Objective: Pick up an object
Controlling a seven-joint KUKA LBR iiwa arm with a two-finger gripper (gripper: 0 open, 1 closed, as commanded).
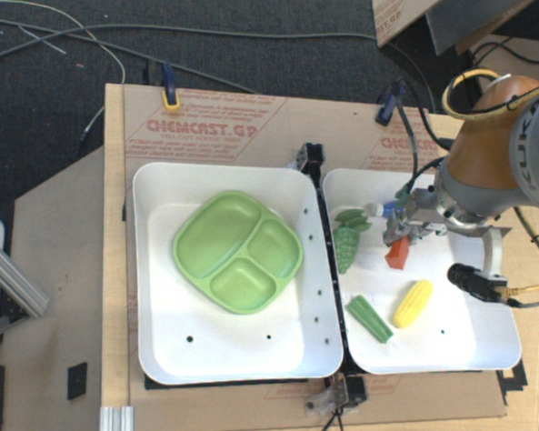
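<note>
- Gripper [398, 238]: over right bin [479, 355], above orange-red piece [396, 254]; whether it grips it, cannot tell.
- Left bin [158, 249]: green divided plate [237, 251].

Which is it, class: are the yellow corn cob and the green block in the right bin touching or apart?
Apart. The camera view shows a strip of white bin floor between the yellow corn cob and the green block, which lie side by side in the right bin.
</note>
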